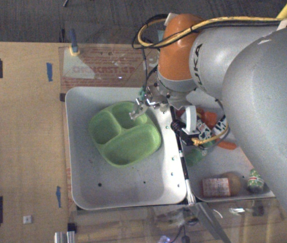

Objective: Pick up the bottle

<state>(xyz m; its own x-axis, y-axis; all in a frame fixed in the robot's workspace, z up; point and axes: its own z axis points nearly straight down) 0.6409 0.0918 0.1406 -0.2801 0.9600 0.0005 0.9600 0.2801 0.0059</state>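
Bottle (223, 185) lies on its side near the front edge of the right bin (244, 161), label up, with a small green thing (255, 181) just beside it. From the camera view, the gripper (142, 107) hangs over the left bin (82, 151), above the rim of the green divided plate (125, 133); I cannot tell whether its fingers are parted. Judging by this, the reach has not begun: the arm must cross to the right bin and descend on the bottle.
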